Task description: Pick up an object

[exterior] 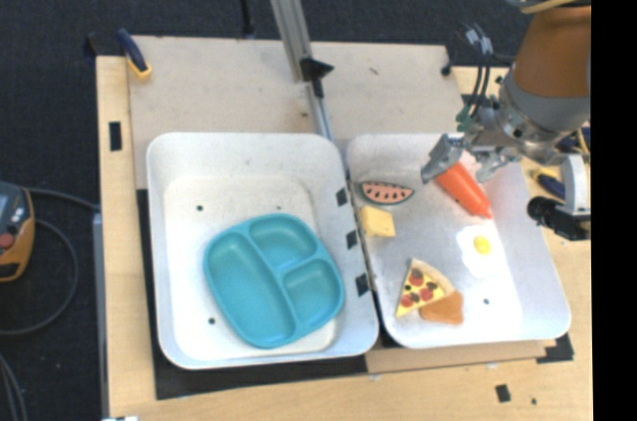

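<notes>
Where speckled white plastic dips, tapered orange carrot (466, 189) between metal gripper (464, 162) fingers.

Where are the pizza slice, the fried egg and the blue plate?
pizza slice (423, 287), camera view, on its topping.
fried egg (479, 248), camera view, on its yolk.
blue plate (273, 280), camera view, on its middle ridge.

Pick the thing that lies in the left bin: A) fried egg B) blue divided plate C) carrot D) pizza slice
B: the blue plate sits in the left bin; the pizza slice, egg and carrot are all in the right bin.
</notes>
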Controlling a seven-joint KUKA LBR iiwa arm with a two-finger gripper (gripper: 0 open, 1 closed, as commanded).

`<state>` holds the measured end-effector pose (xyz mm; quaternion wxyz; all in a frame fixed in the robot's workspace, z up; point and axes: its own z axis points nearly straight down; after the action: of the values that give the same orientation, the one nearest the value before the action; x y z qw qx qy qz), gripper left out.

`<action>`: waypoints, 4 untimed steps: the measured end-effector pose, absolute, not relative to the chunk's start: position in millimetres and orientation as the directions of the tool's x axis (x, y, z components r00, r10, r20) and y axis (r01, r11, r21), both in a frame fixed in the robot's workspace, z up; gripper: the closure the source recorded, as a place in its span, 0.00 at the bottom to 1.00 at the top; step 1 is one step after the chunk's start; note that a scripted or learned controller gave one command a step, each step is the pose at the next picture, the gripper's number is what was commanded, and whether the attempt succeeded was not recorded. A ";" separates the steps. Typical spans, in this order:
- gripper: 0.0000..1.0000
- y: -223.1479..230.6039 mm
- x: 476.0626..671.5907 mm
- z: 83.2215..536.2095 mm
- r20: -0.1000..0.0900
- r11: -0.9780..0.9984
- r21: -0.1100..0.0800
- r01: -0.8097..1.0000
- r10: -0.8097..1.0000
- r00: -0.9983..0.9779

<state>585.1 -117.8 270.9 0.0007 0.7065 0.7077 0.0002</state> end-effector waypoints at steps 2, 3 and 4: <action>0.00 -121.1 580.3 177.8 -0.001 -0.001 -0.002 1.000 1.000 0.001; 0.00 -118.0 580.7 134.8 -0.001 -0.002 -0.003 1.000 1.000 0.002; 1.00 -119.8 582.4 148.9 -0.002 -0.007 0.004 1.000 1.000 0.007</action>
<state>582.4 -119.8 148.9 0.0020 0.7094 0.7048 0.0009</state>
